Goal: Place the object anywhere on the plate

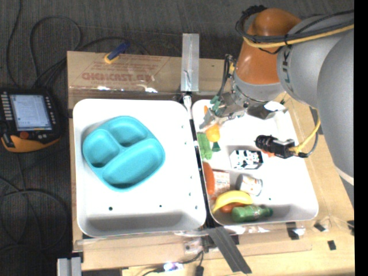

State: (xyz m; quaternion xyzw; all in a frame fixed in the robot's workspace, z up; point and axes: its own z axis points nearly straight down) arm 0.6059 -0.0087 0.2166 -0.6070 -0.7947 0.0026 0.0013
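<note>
The turquoise three-compartment plastic plate (pixel 122 152) serves as the landmark; it lies in the left shallow white bin (pixel 172 214), with nothing on it. The right shallow white bin (pixel 302 203) sits just beside that one, to the plate's right, both on the counter (pixel 86 62).

The grey arm with its orange band (pixel 267 45) reaches into the far corner of the right bin, on the side nearest the plate. Its end effector (pixel 220 112) hangs low over a small orange-yellow object (pixel 213 133), which lies by the bin wall closest to the plate; whether it is released or clenched cannot be told, and nothing is seen grasped. A small green block (pixel 205 145) lies just beside that object, nearer the camera.

Further from the plate, a black-and-white patterned card (pixel 246 159) lies mid-bin. Toward the front of the right bin are an orange carrot-like piece (pixel 209 180), a yellow toy banana (pixel 231 198) and a green bottle-shaped toy (pixel 252 213) lying on its side, touching the banana.

To the plate's left, off the counter, a handheld control pendant (pixel 27 117) rests on the dark floor.
</note>
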